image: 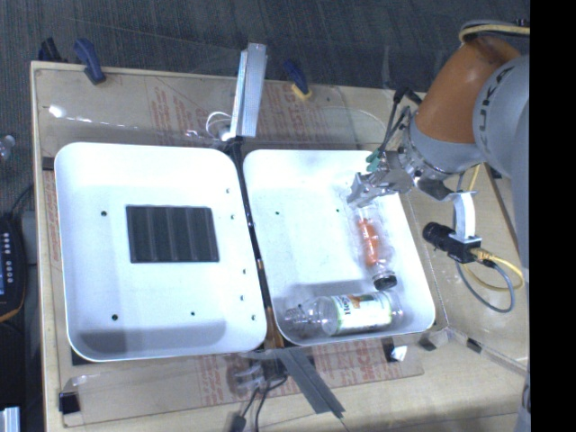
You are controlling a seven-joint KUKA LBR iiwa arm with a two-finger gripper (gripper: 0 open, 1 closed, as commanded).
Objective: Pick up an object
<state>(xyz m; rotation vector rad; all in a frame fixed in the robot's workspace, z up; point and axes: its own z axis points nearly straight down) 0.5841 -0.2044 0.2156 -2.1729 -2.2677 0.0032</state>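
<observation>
My gripper (pixel 363 189) hangs over the upper right part of the right bin (pixel 297 241), close to its right wall. Just below it lies a slim clear bottle with orange contents (pixel 371 239), stretched along that wall, its black cap (pixel 385 282) pointing toward the front. The gripper sits at or just above the bottle's far end; whether they touch is unclear. A larger clear plastic bottle with a green and white label (pixel 346 313) lies on its side along the bin's front wall. Nothing shows between the gripper's tips.
The left bin (pixel 90 268) holds a flat dark ribbed rectangle (pixel 172 233) near its middle. A metal post (pixel 247 88) stands behind the seam between the bins. Blue clamps (pixel 88 58) grip the bench's back edge.
</observation>
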